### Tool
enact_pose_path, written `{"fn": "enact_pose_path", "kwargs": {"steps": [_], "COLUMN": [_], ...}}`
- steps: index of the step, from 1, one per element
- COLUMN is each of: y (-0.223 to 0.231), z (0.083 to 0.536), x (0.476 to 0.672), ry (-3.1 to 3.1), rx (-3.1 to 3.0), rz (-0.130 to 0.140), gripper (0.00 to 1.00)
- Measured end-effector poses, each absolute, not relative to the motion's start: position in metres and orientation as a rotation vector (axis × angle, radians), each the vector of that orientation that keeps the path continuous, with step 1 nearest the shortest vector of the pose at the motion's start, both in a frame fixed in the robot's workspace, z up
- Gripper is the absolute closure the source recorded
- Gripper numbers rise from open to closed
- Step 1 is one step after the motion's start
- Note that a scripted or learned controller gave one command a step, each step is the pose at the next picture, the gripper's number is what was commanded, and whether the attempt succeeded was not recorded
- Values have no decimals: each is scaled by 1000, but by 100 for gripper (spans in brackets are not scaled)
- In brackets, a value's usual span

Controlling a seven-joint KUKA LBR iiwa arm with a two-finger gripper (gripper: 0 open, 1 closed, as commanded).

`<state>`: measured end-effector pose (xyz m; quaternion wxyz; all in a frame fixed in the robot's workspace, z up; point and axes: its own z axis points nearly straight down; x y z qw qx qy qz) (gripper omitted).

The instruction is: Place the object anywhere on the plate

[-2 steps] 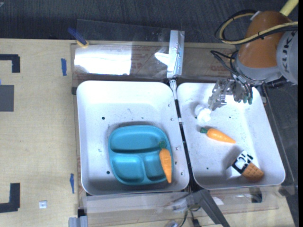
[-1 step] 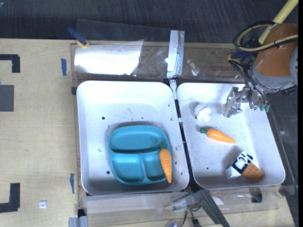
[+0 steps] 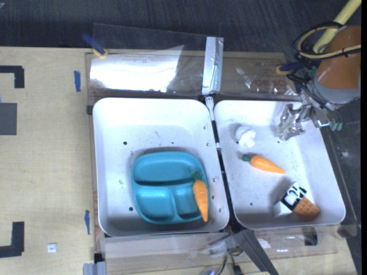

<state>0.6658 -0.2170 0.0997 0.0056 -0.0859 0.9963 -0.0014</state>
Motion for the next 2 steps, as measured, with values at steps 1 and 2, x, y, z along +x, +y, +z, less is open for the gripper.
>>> {"fn": "enact_pose_path", "kwargs": {"steps": [1, 2], "y": [-222, -222], "z": [118, 137], "x": [670, 670], "ry": [3025, 2866], "rx": [-801, -1257], "rz": [-6, -7], "gripper": [100, 100]}}
